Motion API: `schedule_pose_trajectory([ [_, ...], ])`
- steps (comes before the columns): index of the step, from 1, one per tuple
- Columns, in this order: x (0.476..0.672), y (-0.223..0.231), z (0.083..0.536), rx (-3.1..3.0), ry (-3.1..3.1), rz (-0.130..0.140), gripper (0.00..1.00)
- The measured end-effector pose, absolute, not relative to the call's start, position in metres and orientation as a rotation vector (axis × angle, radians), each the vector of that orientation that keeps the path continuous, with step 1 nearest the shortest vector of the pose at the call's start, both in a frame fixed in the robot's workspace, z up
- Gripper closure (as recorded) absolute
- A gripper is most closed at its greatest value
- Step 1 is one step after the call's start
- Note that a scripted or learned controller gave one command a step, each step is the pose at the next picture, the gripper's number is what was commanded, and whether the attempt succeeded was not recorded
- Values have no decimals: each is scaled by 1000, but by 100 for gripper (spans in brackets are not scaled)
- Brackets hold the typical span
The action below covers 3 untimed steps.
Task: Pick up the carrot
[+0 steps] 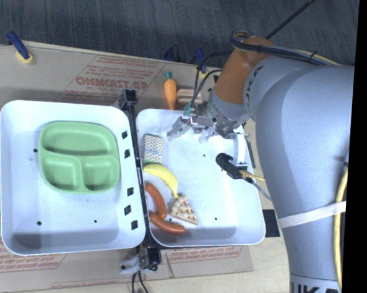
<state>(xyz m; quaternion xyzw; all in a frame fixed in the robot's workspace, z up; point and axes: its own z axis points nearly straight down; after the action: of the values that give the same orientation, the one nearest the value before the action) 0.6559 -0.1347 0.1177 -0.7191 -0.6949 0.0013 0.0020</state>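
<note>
The carrot [169,92], orange with a green top, lies on the cardboard just behind the far rim of the right bin [246,230], outside it. My gripper [188,134] hangs over the far end of that bin, a little in front of and to the right of the carrot. It is open, with nothing between its fingers [174,130]. The gripper and the carrot are apart.
The right bin holds a patterned packet [152,148], a banana [163,175], two sausages [157,199] and a sandwich wedge [184,210] along its left side. A green divided plate [79,155] sits in the left bin [11,225]. A black divider [133,164] runs between the bins.
</note>
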Motion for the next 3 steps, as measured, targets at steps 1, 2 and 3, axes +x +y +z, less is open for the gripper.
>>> schedule_pose_trajectory([
  [1, 599, -179, 286, -2294, -2150, -1, 0],
  [2, 555, -126, 247, -2679, -1631, 6, 0],
  [3, 539, -55, 191, -2817, -1381, 7, 0],
])
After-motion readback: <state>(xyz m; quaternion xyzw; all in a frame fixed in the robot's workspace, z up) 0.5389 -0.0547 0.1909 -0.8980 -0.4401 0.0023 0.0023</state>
